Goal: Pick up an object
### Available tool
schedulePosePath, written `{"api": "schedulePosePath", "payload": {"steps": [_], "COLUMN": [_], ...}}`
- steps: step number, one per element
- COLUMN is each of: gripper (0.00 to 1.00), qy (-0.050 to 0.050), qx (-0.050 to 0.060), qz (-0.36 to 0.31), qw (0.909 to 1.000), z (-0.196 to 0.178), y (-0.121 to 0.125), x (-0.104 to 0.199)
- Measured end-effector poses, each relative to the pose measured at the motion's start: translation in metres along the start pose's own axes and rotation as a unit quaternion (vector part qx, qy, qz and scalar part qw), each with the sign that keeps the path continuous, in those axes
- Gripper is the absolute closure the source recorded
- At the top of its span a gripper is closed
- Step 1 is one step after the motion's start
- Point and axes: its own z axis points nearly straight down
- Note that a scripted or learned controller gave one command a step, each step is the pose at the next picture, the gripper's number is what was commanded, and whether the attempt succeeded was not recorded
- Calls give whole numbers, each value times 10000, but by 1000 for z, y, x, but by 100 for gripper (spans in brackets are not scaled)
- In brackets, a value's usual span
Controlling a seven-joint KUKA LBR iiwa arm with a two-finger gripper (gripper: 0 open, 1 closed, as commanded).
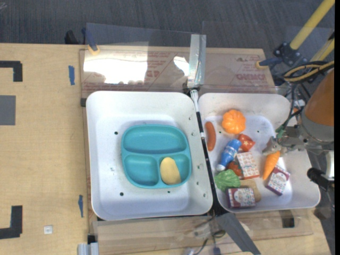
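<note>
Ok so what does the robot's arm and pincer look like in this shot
The arm at the view's right is grey with a broad orange band above the wrist. Its pincer is a small grey metal piece. Black cables loop above it, near yellow bars.

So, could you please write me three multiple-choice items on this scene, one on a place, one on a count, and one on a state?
1. Where does the yellow potato lie?
A. In the lower right compartment of the teal tray
B. In the right bin, by the orange pumpkin
C. On the bench outside both bins

2. How many compartments does the teal tray have?
A. Two
B. Three
C. Five

3. How does the blue bottle rest in the right bin?
A. Upright on its base
B. On its side, at a slant
C. Held up in the air

Answers:
1 A, the potato sits inside the tray's small lower right section.
2 B, one wide section shows above two smaller ones.
3 B, its whole length lies along the bin floor.
</note>
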Motion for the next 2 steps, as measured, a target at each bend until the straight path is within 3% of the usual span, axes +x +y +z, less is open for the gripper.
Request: {"api": "schedulePosePath", "payload": {"steps": [1,2], "gripper": [100,100], "qy": [-6,11], "qx": [-82,-19], "qz": [79,821], "qw": [9999,9966], "z": [10,-84], "y": [76,76], "x": [70,131]}}
